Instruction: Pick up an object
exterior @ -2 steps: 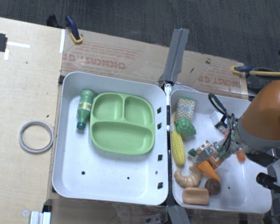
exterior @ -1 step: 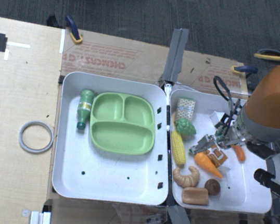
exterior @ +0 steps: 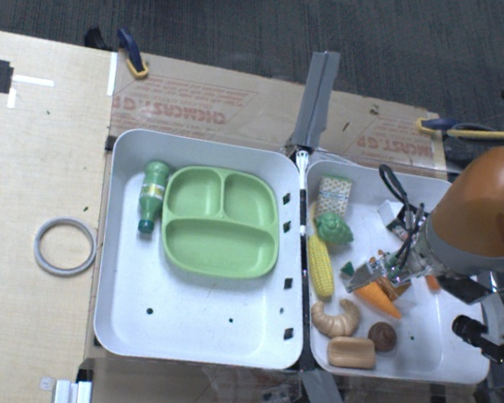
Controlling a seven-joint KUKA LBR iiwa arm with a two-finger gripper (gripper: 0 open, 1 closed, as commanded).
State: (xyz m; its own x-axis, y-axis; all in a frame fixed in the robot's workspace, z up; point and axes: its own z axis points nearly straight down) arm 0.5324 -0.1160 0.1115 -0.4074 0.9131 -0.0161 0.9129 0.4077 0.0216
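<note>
White plastic is forming two shallow bins sitting side by side in the camera view. One green divided plate (exterior: 222, 222) and one green bottle (exterior: 151, 195) are lying in the left bin (exterior: 185, 328), touching each other near its upper wall, leaving the lower half of that bin open for moving. The right bin (exterior: 426, 361) is holding one corn cob (exterior: 321, 265), one green broccoli-like piece (exterior: 333, 228), one patterned box (exterior: 333, 196), one croissant (exterior: 335, 317), one bread roll (exterior: 351, 352), one brown round piece (exterior: 382, 336) and one orange carrot-shaped wedge (exterior: 381, 297). These are crowding its left and lower parts. The arm is reaching in from the right, its gripper (exterior: 390, 275) hanging right over the wedge's upper end; whether its grip is apart or closed I cannot tell. One grey ring (exterior: 66, 246) is lying on the bench, well apart from the bins.
</note>
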